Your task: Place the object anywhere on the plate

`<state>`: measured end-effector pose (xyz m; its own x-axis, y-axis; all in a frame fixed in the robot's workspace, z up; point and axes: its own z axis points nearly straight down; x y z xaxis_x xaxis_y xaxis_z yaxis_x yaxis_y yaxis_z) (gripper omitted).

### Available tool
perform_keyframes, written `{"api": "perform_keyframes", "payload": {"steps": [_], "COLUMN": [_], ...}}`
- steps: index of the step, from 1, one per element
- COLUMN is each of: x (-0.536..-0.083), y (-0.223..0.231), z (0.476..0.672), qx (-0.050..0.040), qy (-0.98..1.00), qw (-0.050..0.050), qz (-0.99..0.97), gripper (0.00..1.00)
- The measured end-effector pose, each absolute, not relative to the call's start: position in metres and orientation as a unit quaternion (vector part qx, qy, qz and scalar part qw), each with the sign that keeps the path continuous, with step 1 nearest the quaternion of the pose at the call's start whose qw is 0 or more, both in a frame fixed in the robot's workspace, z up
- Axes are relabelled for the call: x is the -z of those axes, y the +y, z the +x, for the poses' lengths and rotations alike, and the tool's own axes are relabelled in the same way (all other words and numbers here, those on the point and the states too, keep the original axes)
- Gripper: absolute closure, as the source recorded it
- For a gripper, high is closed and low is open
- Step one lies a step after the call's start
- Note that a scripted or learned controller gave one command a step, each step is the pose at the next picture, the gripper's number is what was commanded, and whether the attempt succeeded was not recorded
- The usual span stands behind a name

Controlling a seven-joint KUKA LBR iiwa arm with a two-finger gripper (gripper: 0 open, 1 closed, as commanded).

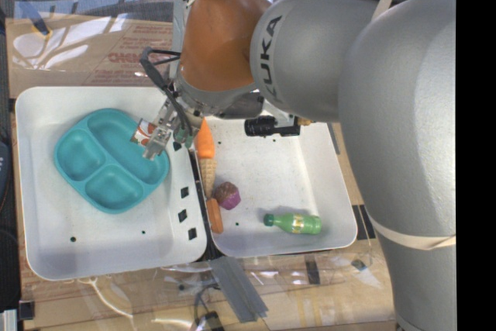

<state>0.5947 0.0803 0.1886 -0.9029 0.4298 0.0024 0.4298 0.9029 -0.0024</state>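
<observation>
A small red-and-white object (142,133) lies at the right edge of the teal plate (108,159), just beside the gripper (160,137). It is partly hidden by the metal fingertips and too small to identify; its long axis and heading cannot be read. Whether the fingers are apart, together or clamped on the object cannot be told from this angle.

The plate is a rounded, three-compartment dish lying flat in the left bin (46,244), in that bin's far half. The object sits over the rim of the plate's right side, near the far-right compartment.

The gripper hangs below the orange band (221,35) of the arm (364,50), above the strip where the two bins meet. The arm's grey body covers the far right of the scene.

The right bin (310,167) holds four items. A carrot-like orange piece (204,145) lies beside the left wall, its long axis running near to far, tapering toward the near side. A second, smaller orange piece (215,215) lies nearer the viewer along the same wall, also aligned near to far. A small purple item (227,195) rests just right of these two. A green bottle (294,223) lies on its side toward the near edge, its long axis left to right, cap end pointing left.
</observation>
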Motion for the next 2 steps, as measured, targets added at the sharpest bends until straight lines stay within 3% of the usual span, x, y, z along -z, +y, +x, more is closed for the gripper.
{"api": "perform_keyframes", "payload": {"steps": [1,2], "x": [-0.1648,-0.1650], "y": [0.1053,0.1051], "z": [0.5821,0.5822], "qx": [-0.0010,-0.0010], "qy": [-0.997,-0.997], "qw": [0.003,0.003], "qz": [-0.073,-0.073], "gripper": [1.00,0.00]}}
